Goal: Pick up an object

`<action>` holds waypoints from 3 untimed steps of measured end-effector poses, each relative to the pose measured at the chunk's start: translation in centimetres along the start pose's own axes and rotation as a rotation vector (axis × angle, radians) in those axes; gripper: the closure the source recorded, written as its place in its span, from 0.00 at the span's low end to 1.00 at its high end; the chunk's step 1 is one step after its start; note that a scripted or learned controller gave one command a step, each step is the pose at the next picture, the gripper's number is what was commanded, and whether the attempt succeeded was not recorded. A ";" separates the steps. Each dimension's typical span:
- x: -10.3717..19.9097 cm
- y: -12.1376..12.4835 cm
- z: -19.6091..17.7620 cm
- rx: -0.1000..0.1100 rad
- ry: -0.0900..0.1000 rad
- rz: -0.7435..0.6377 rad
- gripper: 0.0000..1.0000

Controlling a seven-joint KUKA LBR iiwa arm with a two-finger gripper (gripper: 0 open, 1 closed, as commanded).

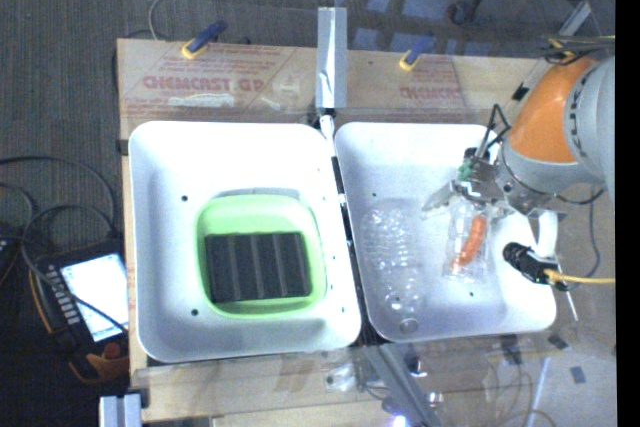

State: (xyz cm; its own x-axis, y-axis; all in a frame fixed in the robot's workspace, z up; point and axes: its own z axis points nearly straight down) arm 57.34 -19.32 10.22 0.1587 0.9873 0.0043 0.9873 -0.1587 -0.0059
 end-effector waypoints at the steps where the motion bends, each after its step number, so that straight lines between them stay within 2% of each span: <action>1: 0.1 0.0 -0.8 0.003 0.002 -0.001 1.00; 2: 0.3 -0.1 -1.6 0.006 0.004 -0.002 1.00; 3: 4.3 2.2 -7.8 -0.003 -0.005 -0.195 1.00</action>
